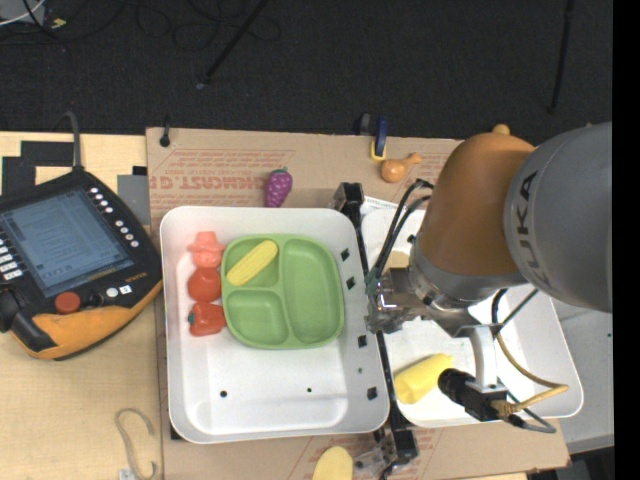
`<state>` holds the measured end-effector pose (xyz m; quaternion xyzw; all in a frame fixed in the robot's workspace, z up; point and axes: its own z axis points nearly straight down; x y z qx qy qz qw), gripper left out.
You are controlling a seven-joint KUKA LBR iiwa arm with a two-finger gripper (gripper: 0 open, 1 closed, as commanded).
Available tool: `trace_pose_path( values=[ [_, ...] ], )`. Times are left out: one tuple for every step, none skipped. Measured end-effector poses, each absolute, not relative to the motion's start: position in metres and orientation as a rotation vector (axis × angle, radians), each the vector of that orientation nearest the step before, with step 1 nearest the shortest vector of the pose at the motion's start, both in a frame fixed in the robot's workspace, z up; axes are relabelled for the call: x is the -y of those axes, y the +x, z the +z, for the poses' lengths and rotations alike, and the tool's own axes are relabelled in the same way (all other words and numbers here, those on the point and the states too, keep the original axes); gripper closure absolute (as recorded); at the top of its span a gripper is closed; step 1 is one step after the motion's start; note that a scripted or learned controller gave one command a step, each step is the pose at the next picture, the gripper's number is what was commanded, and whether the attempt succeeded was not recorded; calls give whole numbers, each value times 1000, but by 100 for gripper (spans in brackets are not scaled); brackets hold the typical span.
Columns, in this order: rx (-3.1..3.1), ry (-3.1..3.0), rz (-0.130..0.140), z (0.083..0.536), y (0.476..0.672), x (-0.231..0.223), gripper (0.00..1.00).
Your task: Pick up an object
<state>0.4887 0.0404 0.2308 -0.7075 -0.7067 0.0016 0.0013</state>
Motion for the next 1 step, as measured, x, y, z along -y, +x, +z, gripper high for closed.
trace_pose_path(
  values=[
    [2219,-2218,7,220,492,-44,100]
  ],
)
